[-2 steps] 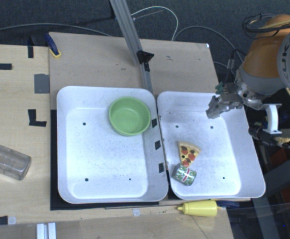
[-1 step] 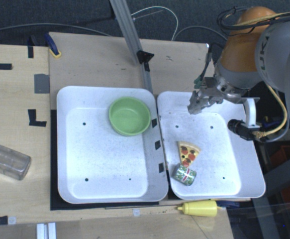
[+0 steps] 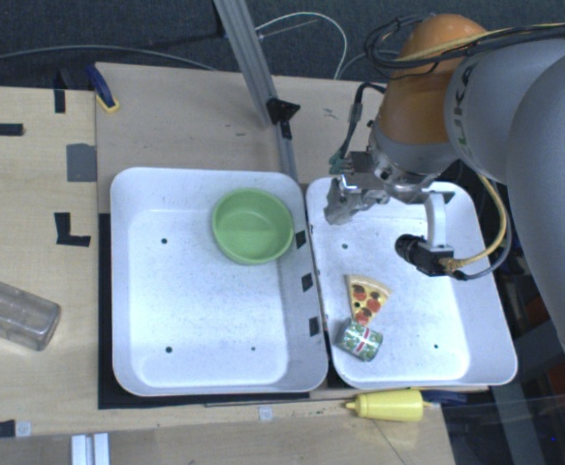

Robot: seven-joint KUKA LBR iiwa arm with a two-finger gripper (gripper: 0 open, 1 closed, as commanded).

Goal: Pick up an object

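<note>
Yellow crust and red dots mark the toy pizza slice (image 3: 366, 298), a flat wedge lying on the floor of the right bin (image 3: 456, 352). Its point aims toward about 7 o'clock, and its broad crust edge faces 1 o'clock. Touching its tip, at 6 o'clock from it, lies a small can (image 3: 360, 340) with a green, red and white label, resting on its side.

Counted out: two white bins, one pizza slice, one small can, one green bowl (image 3: 252, 225), one yellow bottle (image 3: 391, 406) and one clear plastic container (image 3: 11, 310). The green bowl sits upright in the left bin (image 3: 166, 337), toward that bin's 1 o'clock corner. The yellow bottle lies on the bench just outside the right bin's near rim, at 6 o'clock from the can. The clear container lies on its side on the bench, well apart from the bins at their 9 o'clock.

The gripper (image 3: 345, 201) hangs over the right bin's far-left corner, beneath the grey arm and its orange band. Nothing shows between its fingers, and whether they stand wide or narrow cannot be told from this angle. The pizza slice lies at roughly 5 o'clock from the gripper, apart from it, with bare bin floor between them; the can lies farther along the same line.
</note>
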